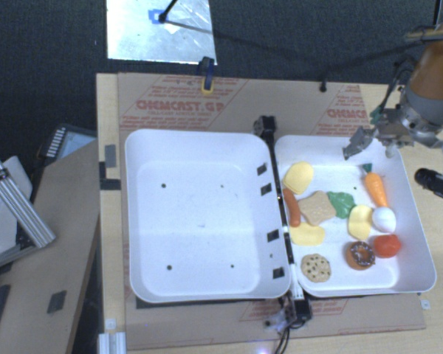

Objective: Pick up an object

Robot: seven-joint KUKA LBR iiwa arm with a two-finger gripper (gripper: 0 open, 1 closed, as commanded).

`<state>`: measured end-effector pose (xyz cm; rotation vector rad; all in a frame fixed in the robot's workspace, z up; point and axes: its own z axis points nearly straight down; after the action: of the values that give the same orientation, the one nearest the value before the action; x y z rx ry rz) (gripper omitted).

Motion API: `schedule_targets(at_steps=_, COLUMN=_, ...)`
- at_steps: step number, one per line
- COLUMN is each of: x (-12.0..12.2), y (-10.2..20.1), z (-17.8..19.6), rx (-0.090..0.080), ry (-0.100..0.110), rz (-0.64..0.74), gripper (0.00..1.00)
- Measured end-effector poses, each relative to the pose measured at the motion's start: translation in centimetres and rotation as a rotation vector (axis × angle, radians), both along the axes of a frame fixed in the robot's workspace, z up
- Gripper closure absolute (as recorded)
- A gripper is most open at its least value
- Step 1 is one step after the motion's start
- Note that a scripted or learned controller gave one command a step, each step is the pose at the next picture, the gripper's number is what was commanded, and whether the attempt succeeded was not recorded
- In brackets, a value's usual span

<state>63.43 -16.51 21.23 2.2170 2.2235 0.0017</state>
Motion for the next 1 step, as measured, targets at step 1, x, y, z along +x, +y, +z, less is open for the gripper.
schedule_targets(at_steps=1, x=-5.02, y=-2.92, z=-13.09, rx=0.008, ry=0.002, rz=-0.003, gripper=0.0)
